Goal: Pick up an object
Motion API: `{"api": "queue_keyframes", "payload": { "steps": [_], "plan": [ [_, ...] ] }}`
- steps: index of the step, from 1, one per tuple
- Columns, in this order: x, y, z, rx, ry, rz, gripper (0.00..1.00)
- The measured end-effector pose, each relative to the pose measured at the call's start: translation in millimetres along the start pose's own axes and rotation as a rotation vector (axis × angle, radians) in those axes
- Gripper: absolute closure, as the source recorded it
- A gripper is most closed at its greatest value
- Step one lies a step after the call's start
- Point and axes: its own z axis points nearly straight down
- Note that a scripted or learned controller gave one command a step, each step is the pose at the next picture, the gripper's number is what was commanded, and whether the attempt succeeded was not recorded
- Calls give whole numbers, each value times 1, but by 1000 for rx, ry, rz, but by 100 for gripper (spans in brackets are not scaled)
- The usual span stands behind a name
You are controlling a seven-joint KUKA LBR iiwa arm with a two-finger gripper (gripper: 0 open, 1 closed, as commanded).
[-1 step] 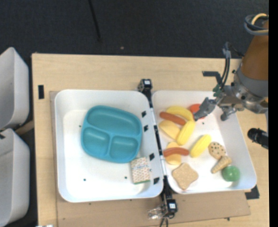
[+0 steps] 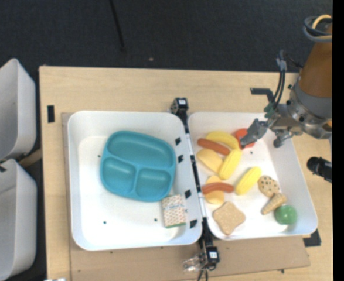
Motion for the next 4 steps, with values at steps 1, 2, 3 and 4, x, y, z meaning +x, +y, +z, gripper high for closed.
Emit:
{"api": "queue_keyframes", "payload": {
  "steps": [1, 2, 3, 4],
  "plan": [
    [-7, 2, 45, 3, 0, 3, 0],
    [-10, 2, 110, 5, 0, 3, 0],
    [-12, -5, 156, 0, -1, 3, 0],
    [-13, -5, 185, 2, 0, 4, 0]
  ]
}}
